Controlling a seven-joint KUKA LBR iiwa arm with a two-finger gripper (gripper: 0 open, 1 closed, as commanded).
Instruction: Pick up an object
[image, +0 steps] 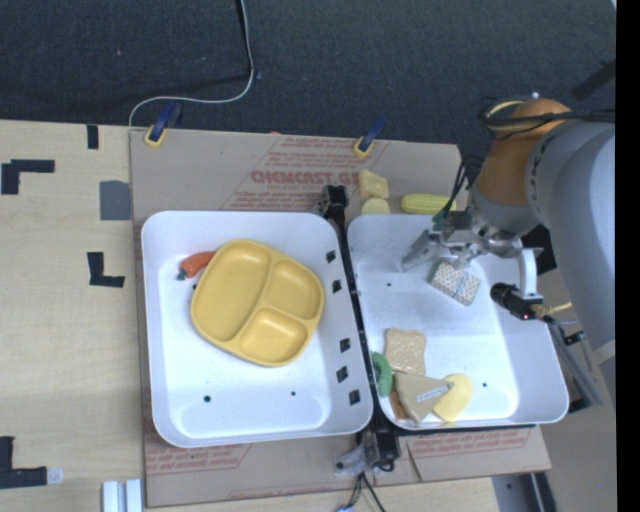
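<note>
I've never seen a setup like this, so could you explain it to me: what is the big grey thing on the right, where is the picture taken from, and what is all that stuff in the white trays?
The grey thing is a robot arm with an orange band. One camera fixed above the bench looks down at a slant. The arm's end effector hovers over the right bin, just above a small checkered piece; I can't tell whether it grips it. That bin also holds a cracker-like square, a green piece and yellow toy food. The left bin holds a yellow divided plate with an orange carrot-like toy beside it. A toy corn cob lies behind the bins.
</note>
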